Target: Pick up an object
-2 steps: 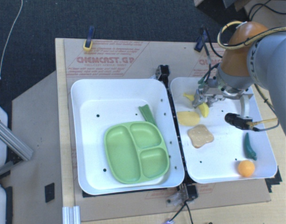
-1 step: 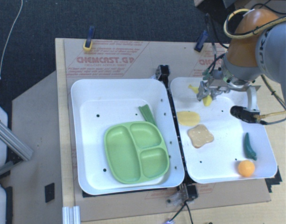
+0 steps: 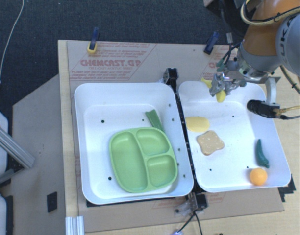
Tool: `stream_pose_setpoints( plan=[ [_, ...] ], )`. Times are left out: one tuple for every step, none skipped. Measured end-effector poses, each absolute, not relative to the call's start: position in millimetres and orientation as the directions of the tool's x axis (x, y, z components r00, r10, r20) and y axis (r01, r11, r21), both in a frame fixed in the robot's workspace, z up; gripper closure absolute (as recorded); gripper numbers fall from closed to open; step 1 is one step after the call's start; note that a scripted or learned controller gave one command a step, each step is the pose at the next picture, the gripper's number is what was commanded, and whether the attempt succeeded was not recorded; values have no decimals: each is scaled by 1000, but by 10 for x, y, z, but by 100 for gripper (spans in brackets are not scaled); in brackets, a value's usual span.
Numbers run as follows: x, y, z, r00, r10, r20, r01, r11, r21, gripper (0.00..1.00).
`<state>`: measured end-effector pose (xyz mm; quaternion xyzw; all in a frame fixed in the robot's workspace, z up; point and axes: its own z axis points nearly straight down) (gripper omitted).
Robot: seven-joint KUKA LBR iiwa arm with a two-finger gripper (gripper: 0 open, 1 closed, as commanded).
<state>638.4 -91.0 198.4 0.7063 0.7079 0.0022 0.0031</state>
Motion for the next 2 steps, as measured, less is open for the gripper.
stream_pose_setpoints(
  plan=[
    [6369,-917,2425,-1,1000,-2,1000,1,8,100],
    [6232,-380,2300,-5,1000,2,1000,5,-4,100]
  ],
)
